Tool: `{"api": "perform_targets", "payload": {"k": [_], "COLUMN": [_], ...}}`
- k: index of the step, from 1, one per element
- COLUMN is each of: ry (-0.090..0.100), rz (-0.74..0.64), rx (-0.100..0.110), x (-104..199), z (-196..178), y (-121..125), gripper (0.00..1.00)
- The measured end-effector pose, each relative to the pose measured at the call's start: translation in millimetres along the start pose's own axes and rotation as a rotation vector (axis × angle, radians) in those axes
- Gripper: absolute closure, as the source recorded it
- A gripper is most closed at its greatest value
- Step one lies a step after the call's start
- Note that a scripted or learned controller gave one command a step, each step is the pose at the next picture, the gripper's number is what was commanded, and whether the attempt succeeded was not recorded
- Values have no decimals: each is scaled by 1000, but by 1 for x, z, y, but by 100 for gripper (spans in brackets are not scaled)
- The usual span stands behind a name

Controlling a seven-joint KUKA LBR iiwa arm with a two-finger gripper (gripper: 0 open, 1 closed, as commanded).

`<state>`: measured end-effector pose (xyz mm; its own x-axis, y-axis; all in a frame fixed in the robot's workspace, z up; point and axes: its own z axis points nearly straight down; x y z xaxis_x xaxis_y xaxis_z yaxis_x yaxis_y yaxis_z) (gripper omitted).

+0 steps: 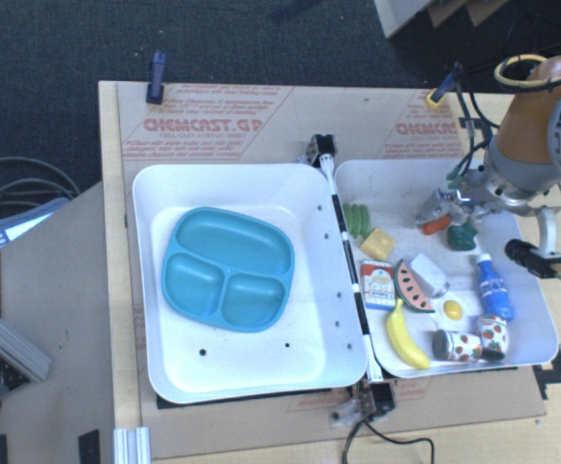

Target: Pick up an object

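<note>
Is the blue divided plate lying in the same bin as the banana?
No: the blue divided plate lies in the left bin, while the banana lies in the right bin.

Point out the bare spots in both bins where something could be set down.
Left bin: a bare white margin all round the blue tray, widest below it. Right bin: crowded around the banana, bottle and gripper; bare floor only along its upper-left wall.

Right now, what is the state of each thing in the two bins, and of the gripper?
Blue plate: lying flat in the left bin, right side up.
Banana: lying in the right bin.
Blue bottle: lying on its side.
Watermelon slice: lying flat.
Gripper: low in the right bin, over a red thing.
</note>
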<state>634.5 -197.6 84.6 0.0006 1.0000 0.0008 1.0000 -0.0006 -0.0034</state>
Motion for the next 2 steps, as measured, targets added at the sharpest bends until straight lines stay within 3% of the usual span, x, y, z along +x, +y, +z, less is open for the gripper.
{"api": "perform_targets", "payload": {"k": [1,2], "ry": [-2,0], "rz": [0,-2], "rx": [-5,-6], "x": [0,61], "z": [-12,-35], "y": [1,31], "gripper": [100,100]}}
